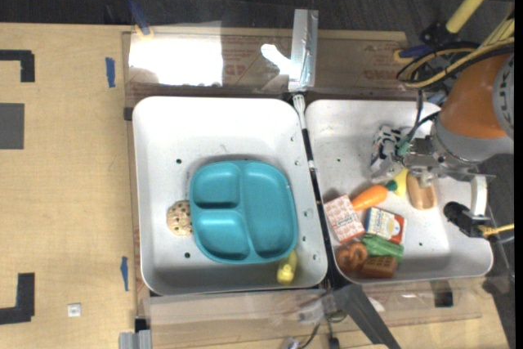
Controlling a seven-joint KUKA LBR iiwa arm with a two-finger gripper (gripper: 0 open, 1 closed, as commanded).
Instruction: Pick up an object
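My gripper (386, 153) hangs low over the upper middle of the right bin (343, 127), with the arm's orange band (474, 102) to its right. Just below it lie a small yellow piece (398, 178), an orange carrot (369, 197) and a tan bread-like piece (421, 194). Further toward the bin's front lie a red and white packet (341, 218), a small carton (384, 225), a green item (382, 245) and a brown pretzel-like piece (353, 256). Nothing is seen lifted.
The left bin (163, 118) holds a teal divided plate (243, 210), a cookie (179, 217) at the plate's left edge and a yellow toy (286, 272) at its front right. A metal post (304, 45) stands behind the bins' divider. Yellow cables (433, 61) run at the far right.
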